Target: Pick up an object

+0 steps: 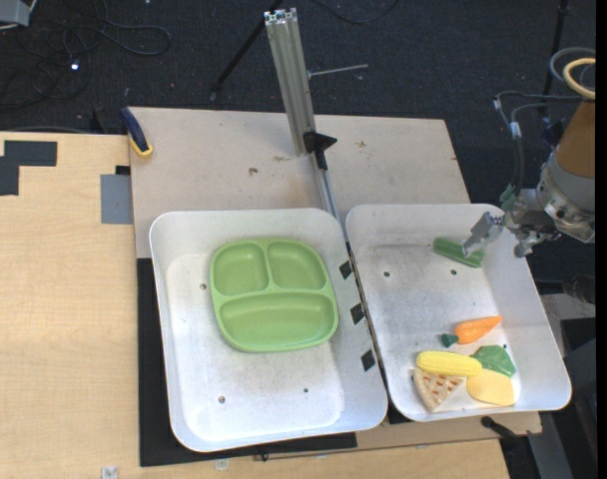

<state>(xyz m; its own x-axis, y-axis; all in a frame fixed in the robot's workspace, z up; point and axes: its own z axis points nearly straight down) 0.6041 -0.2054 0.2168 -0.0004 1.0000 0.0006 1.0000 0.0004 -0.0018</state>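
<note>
Two shallow white bins sit side by side on the bench (234,153). The left bin (184,387) carries a green divided plate (274,294), lying flat near its middle. The right bin (423,287) has a cluster of toy foods in its near right corner: an orange carrot (478,329), a yellow corn cob (448,363), a dark green leafy piece (498,356), a tan wedge (435,390) and a yellow lump (493,389), all close together or touching. A flat green piece (456,252) lies apart from them near the far right edge of that bin. The claw (503,236) hangs at that same edge, its fingers spread wide, one finger (480,233) tip just beside the green piece, with nothing between the fingers. An aluminium post (294,78) rises behind the bins
</note>
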